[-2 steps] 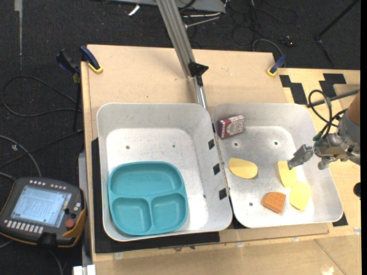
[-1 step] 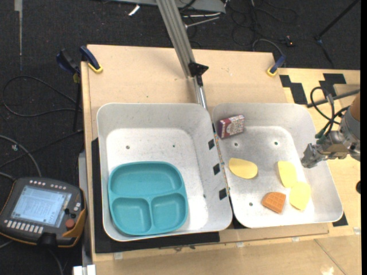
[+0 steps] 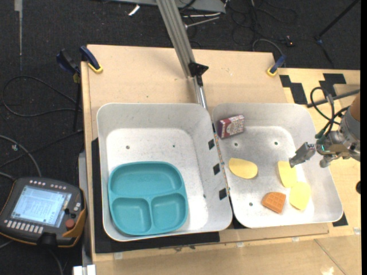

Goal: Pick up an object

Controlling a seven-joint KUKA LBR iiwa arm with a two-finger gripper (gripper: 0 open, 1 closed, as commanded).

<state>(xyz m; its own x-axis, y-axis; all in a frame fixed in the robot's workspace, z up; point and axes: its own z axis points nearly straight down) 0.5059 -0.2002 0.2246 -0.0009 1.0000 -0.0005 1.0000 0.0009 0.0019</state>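
On the floor off the bench's left front corner lies a handheld control pendant, its screen lit; the text on it is too small to read. The left bin carries a teal divided tray with three compartments, sitting toward the bin's front-left corner. A slanted metal pole comes down from the top edge and ends at the seam between the two bins.

In the right bin, a small maroon-and-white carton lies in the back-left corner; its printing cannot be made out. A yellow oval piece rests near the bin's left wall, about midway. An orange wedge sits toward the front edge. Just right of it, two pale yellow pieces lie touching each other, one behind the other.

The arm enters over the right bin's right edge, wrist roughly level and pointing left. The gripper hangs above the rear yellow piece, its two fingers spread apart with nothing between them.
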